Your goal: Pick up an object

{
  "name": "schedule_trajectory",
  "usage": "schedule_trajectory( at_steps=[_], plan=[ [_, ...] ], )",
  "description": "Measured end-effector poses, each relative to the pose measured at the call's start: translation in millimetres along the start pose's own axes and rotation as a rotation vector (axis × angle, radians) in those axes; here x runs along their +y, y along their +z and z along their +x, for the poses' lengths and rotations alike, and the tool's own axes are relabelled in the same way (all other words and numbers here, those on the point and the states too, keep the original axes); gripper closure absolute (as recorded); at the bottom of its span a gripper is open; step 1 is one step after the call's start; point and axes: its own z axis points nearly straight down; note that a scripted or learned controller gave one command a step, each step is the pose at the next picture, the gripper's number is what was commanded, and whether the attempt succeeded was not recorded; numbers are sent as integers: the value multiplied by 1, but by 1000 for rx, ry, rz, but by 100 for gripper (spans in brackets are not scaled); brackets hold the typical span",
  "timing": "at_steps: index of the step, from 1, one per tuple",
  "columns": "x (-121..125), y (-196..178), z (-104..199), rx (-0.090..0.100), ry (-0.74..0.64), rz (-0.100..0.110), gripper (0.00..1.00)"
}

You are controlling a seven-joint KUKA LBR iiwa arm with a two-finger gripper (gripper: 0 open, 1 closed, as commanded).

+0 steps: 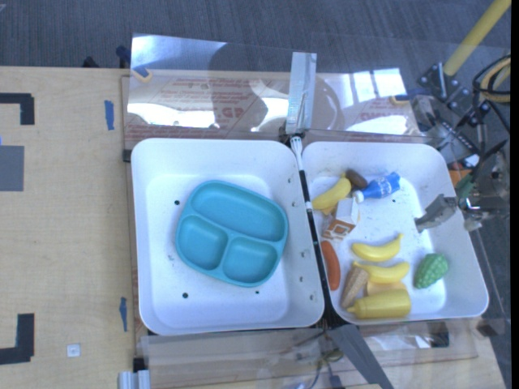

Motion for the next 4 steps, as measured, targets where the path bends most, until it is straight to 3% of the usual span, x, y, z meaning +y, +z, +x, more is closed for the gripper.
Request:
schedule_trajectory(
  at_steps=[1,2,3,4],
  plan=[
    [39,115,54,1,193,8,0],
    [33,179,34,-2,13,-22,0],
    [2,188,52,-1,-29,-9,0],
    [60,188,46,-2,6,-9,0]
  ],
)
